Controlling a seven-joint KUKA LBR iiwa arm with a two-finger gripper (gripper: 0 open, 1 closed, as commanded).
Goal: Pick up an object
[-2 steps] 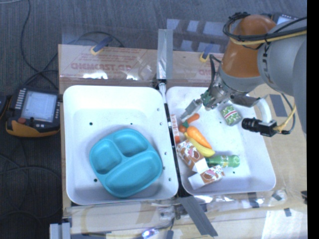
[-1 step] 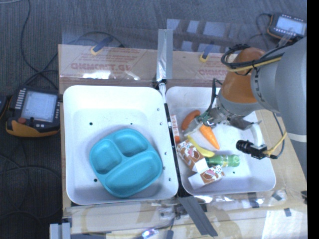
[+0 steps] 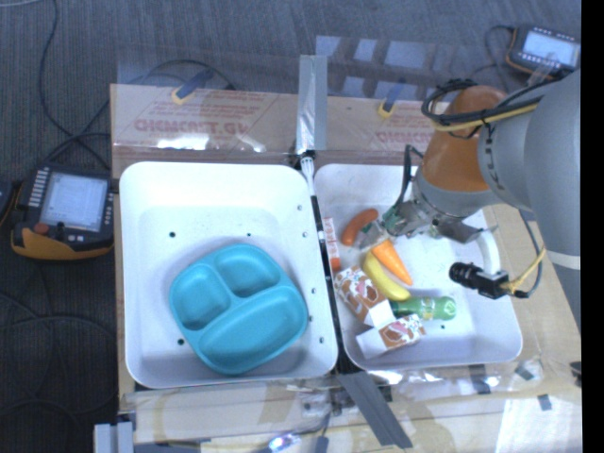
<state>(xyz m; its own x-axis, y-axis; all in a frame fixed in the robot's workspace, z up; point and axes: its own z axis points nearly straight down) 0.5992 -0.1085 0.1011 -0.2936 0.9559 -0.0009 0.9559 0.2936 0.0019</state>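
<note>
1. A grey arm with an orange band reaches in from the right over 2 white bins on the counter.
2. Its gripper hangs low over the upper middle of the right bin; the view does not show how the jaws stand, and nothing can be seen held.
3. Just left of the gripper lies a red-orange sausage-shaped toy, tilted, near the bin's left wall.
4. Just below the gripper sits an orange carrot, touching a yellow banana that runs diagonally beside it.
5. Left of the banana lies a small printed packet, close to the wall between the bins.
6. A green bottle lies on its side below the banana, its near end touching it.
7. A second printed packet rests at the front of the right bin, just below the bottle.
8. The left bin holds a blue plate with 3 compartments, set toward its front right.
9. A black part on a cable hangs from the arm over the right bin's right side.
10. A handheld pendant with a screen lies on the floor left of the bins.
</note>
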